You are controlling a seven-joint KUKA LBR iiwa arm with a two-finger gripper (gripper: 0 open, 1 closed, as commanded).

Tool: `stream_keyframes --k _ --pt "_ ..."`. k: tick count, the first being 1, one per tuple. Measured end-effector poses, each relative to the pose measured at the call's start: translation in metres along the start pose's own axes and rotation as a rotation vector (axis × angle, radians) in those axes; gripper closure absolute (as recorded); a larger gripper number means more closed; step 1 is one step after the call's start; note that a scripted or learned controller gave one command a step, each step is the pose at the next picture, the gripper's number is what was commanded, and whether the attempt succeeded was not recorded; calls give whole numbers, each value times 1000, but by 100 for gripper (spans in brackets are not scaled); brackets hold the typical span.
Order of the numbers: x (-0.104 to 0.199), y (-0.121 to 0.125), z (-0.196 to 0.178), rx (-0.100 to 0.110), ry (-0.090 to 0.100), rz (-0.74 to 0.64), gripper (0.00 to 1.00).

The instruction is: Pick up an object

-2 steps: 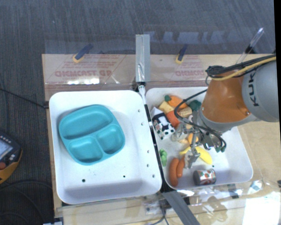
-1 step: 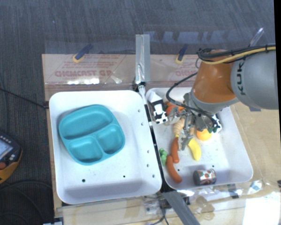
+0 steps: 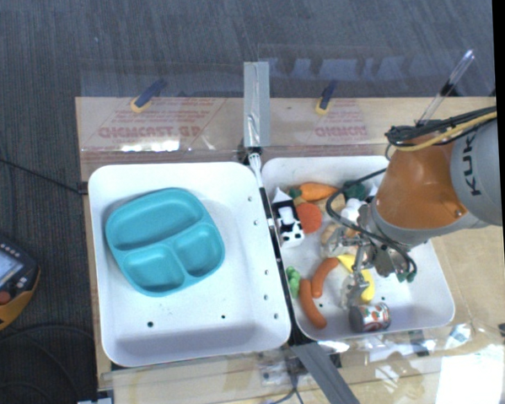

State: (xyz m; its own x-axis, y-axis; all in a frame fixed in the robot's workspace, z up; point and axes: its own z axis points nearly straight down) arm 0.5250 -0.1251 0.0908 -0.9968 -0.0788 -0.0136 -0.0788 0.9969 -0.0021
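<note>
Arm's down in the right bin, poking around in the toy food pile

From my seat I see the gripper [image 3: 359, 277] hanging over the right bin [image 3: 427, 310], with the orange band of the arm [image 3: 416, 188] covering most of what's above it. I honestly can't tell how wide the fingers are or if anything is caught between them, it's all too small and cluttered there. Right at the fingertips there's a yellow piece [image 3: 360, 280], touching or just under them. Just below sits a small can [image 3: 371, 316]. To the left of the fingers lies a reddish sausage [image 3: 321, 276], with another orange one [image 3: 313, 310] near it, and a carrot [image 3: 314, 190] up by the far wall. Well off to the left, the other bin [image 3: 242, 316] holds a teal divided plate [image 3: 163, 240].
</note>
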Motion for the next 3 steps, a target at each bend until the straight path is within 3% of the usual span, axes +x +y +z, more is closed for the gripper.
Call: stream_keyframes --k 1,2,3 --pt "-118 12 3 -1 12 165 0" --pt "-131 14 6 -4 62 158 0" --pt "-74 -66 2 3 2 91 0"
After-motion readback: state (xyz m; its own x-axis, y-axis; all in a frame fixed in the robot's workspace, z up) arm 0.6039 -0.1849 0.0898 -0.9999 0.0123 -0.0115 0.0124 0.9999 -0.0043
